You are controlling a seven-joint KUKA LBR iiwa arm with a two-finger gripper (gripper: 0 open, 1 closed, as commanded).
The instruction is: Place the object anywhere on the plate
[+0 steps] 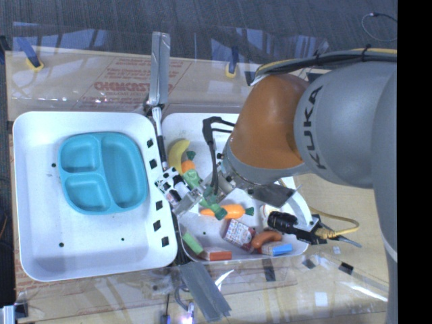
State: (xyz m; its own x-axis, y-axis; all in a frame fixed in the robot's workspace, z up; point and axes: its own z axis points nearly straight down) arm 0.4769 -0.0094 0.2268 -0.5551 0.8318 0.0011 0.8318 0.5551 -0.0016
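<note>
The grey arm [351, 127] reads "KUKA" above the toy-filled right bin [202, 121].

Plainly a robotics lab: grey KUKA arm [337, 127] reaching over a bench [101, 86] with clear sheeting, two white bins [27, 248] side by side, taped markers and loose cables along its right edge.

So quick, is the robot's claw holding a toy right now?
Gripper: low among the toys in the right bin; open, closed or holding something cannot be told from this view.
</note>
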